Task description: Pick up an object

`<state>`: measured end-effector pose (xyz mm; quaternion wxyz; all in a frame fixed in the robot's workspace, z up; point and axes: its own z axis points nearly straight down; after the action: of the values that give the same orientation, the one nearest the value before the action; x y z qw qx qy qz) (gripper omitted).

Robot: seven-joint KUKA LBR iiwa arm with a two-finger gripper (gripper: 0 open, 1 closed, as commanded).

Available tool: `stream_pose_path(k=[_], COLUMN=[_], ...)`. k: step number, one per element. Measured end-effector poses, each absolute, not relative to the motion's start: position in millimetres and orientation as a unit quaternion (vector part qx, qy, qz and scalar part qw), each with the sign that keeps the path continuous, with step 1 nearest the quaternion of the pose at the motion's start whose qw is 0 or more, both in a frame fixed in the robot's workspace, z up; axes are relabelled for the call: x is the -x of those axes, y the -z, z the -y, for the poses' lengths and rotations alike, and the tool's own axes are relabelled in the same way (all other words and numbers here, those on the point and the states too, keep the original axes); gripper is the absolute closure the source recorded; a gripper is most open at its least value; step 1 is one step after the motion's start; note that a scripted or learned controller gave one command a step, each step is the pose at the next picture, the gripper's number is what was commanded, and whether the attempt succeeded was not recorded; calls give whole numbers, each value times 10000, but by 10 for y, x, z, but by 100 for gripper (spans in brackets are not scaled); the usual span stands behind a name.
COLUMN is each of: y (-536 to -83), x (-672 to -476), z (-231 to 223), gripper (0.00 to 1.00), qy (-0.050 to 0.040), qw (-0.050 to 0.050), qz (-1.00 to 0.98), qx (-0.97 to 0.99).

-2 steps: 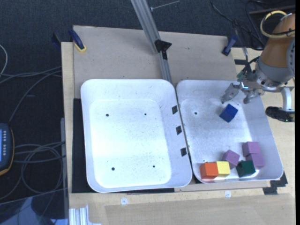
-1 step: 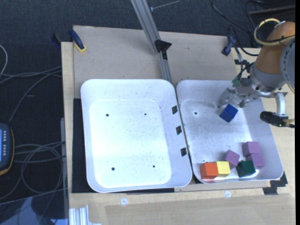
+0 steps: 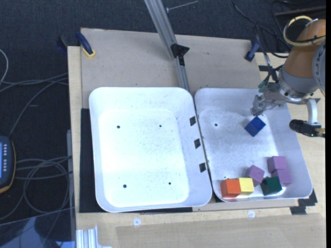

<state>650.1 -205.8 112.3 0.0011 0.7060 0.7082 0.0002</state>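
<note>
Right bin contains seven blocks: one blue, three purple, one orange, yellow, green; claw above blue, grip state indeterminate.

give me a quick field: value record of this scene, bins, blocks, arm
left bin: white, shallow
right bin: white, holds all the blocks
blue block: apart from the rest, tilted, just below the tool
tool: over the right bin's upper area; grip on the blue block cannot be told
front cluster: orange block, yellow block, green block, three purple blocks
arm: enters from the right
</note>
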Motion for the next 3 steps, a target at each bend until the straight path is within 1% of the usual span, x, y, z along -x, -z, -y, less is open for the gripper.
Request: stream_pose_path(k=[1,2,3], y=[-1765,-2322,-2327], x=[-6523,-6543,-6400], z=[2121,2124,1527], gripper=[100,100,100], qy=[-20,-23,-7], qw=[42,44,-13], qz=[-7073,-7076,-7092], qx=[-7069,-7066,-7050])
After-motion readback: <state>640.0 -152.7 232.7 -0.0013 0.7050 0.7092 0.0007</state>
